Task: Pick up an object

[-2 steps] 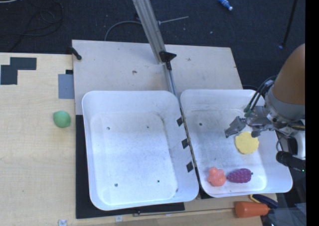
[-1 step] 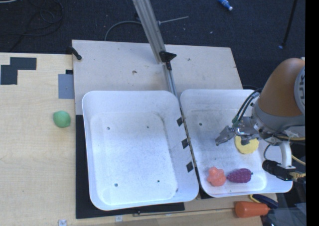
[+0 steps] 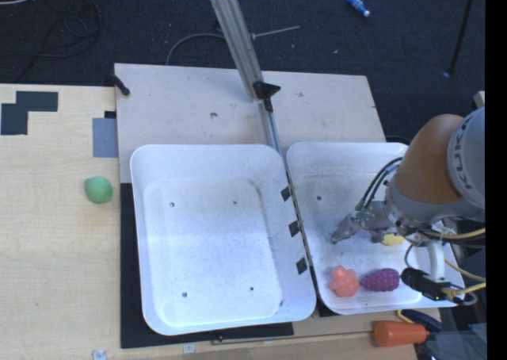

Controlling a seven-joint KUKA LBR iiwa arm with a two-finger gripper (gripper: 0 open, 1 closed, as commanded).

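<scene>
— Two shallow white plastic bins sit side by side on the bench: the left bin (image 3: 150, 192) and the right bin (image 3: 317, 160), where the grey arm with the orange band (image 3: 432, 164) reaches in. What is there to pick?

— Three candidates, all toward the near right of that right bin: a salmon-pink lumpy toy (image 3: 343, 281), a purple bumpy raspberry-shaped toy (image 3: 380, 279) just beside it on its right, and a small yellow piece (image 3: 391, 239) half hidden under the wrist.

— And the two-finger gripper (image 3: 344, 231)?

— It hangs low over the bin floor, farther in than the pink toy and apart from it. Nothing shows between its fingers; how wide they stand, I cannot tell (the slant and blur hide it).

— How would you do the grasp well?

— My judgement: move nearer, centre over the pink toy, and turn the jaws so they close across its narrow side, away from the purple neighbour. Descend straight and keep off the bin's near wall.

— Anything else about?

— A green ball (image 3: 98, 189) lies on the wooden bench, left of both bins.
</scene>
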